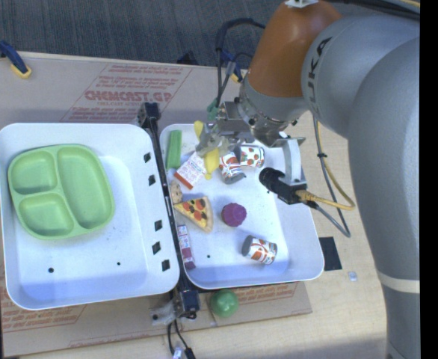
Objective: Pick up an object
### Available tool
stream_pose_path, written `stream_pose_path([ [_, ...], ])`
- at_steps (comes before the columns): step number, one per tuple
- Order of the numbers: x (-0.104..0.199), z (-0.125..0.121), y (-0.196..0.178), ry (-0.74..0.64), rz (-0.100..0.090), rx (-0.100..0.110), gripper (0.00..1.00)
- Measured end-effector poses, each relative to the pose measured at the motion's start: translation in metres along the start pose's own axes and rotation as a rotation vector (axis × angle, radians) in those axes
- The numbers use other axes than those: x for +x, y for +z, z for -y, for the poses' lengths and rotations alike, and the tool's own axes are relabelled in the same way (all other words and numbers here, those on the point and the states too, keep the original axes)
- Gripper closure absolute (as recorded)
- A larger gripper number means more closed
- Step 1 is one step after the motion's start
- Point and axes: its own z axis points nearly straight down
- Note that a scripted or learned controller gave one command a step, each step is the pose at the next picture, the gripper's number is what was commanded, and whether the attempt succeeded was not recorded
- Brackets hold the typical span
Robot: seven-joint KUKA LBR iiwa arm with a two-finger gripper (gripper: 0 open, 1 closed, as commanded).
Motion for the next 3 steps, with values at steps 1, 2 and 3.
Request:
stream_pose_path([
  [1,0.076,0.095,0.057,0.014,0.002,0.007,1.00],
  [2,0.076,0.094,0.047,0.011,0.002,0.007,1.00],
  [3,0.025,0.118,0.047,0.015,0.002,0.004,1.00],
])
